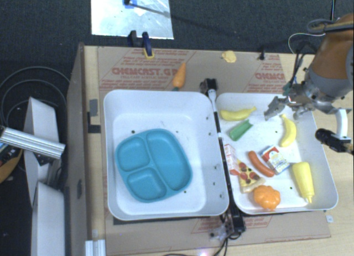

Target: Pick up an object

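The gripper (286, 107) is seen poised over the far side of the right bin (326, 186), its fingers (272, 109) spread apart with nothing between them. A banana (288, 131) is found just beside and nearer than the fingers, untouched: yellow, curved, lying lengthwise on the white floor. A second banana (237, 114) and a green piece (240, 130) are seen to the left. The wrist above is cut off at the frame's right.

The cardboard sheet (138, 67) under the bins reads "CHEMCAST" in red.
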Robot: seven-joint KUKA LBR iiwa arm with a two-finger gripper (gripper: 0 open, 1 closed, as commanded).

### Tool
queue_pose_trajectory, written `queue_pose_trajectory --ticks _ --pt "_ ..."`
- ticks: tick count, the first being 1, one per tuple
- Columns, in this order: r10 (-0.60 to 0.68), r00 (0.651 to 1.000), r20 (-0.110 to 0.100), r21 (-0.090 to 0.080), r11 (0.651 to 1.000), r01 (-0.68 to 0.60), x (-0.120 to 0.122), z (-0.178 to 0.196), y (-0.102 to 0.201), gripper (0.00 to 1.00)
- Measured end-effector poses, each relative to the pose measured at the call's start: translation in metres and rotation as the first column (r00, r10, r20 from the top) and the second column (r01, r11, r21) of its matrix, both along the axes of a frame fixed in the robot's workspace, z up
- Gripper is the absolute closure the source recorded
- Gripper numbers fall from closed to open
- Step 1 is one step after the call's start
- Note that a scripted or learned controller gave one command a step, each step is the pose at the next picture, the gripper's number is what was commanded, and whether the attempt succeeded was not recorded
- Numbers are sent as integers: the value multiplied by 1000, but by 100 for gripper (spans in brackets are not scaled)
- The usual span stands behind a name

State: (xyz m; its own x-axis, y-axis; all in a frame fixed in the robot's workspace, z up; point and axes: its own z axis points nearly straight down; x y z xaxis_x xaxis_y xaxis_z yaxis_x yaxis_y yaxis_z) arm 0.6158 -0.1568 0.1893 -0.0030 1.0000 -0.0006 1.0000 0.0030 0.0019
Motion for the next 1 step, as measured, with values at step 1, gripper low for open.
queue_pose_trajectory --ticks 1 --pt "-2 1000 -10 3 1000 2 -49 -83 17 0"
